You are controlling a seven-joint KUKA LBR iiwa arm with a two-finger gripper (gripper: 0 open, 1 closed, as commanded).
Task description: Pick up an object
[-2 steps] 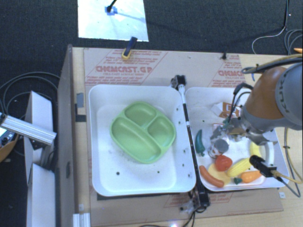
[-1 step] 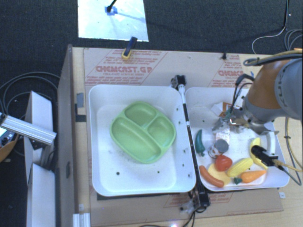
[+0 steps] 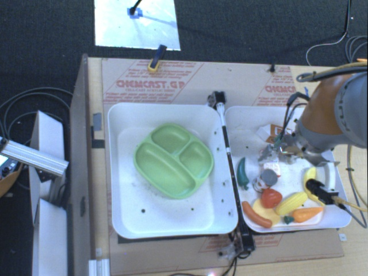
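Camera view: on the table (image 3: 172,76) two white bins sit side by side. The left bin (image 3: 126,211) holds a green divided plate (image 3: 174,160). The claw (image 3: 270,153) hangs low in the right bin (image 3: 247,119) (whether open or closed, I cannot tell), just above a small grey-and-white object (image 3: 268,175). Near it lie a green pepper (image 3: 242,173), a tomato (image 3: 271,198), a corn cob (image 3: 292,202), a carrot (image 3: 307,214) and a sausage (image 3: 256,214).
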